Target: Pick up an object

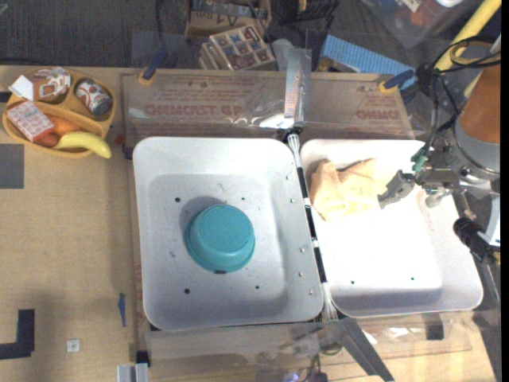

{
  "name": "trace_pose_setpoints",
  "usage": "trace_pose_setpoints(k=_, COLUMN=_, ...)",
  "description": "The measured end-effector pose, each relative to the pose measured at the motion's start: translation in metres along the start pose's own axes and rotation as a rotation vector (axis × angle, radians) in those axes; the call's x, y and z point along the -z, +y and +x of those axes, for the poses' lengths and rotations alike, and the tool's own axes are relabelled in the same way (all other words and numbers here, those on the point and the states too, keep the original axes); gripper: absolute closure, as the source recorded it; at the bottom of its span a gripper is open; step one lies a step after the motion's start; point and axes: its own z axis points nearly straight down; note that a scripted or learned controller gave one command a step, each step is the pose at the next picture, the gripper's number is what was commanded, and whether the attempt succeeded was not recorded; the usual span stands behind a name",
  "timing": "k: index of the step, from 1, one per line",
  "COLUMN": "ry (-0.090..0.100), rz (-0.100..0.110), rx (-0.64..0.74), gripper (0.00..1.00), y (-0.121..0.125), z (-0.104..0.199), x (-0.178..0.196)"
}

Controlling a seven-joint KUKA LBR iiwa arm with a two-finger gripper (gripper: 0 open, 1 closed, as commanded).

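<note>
Camera view, gripper (392, 191) blurred, arm (477, 126) cropped

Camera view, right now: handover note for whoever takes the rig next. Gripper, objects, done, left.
Gripper: over the right bin, at its upper part, just right of the cloth; nothing visible between its fingers, open or shut not readable.
Objects: crumpled tan cloth lies in the right bin's upper left corner. Teal bowl sits upside down in the middle of the left bin.
Done: nothing lifted; both objects rest in their bins.
Left: the whole pick. The cloth is the nearest candidate.
</note>
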Motion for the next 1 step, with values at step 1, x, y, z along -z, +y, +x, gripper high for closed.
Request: trace_pose_setpoints(k=1, ry=-0.002, rz=-0.006, rx=0.137, gripper=0.0, y=0.0542, z=0.0122, x=-0.0183)
